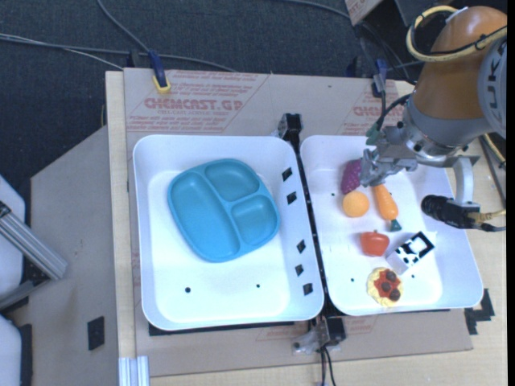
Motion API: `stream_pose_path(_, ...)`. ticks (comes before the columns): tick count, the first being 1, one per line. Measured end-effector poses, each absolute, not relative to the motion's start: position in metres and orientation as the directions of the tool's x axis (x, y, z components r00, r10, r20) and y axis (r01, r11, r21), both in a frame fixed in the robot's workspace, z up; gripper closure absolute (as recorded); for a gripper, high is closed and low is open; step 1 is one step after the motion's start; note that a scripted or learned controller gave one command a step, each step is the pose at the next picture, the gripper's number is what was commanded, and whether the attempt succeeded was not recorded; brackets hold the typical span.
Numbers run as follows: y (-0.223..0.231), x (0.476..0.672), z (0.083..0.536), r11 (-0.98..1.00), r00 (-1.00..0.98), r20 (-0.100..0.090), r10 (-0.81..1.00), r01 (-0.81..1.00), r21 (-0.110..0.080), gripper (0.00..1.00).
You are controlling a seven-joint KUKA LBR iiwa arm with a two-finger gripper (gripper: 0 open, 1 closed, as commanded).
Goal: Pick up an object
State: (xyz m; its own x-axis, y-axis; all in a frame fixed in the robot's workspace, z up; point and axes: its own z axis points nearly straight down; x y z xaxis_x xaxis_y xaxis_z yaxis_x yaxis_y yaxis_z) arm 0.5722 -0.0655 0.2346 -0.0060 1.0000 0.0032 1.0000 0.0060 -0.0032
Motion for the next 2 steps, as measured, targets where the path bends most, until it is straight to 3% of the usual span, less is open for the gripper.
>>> stream_pose_path(2,0.048,0.575,0.229,0.006,-0.006,0.002,1.000,1.000,0.001,1.00)
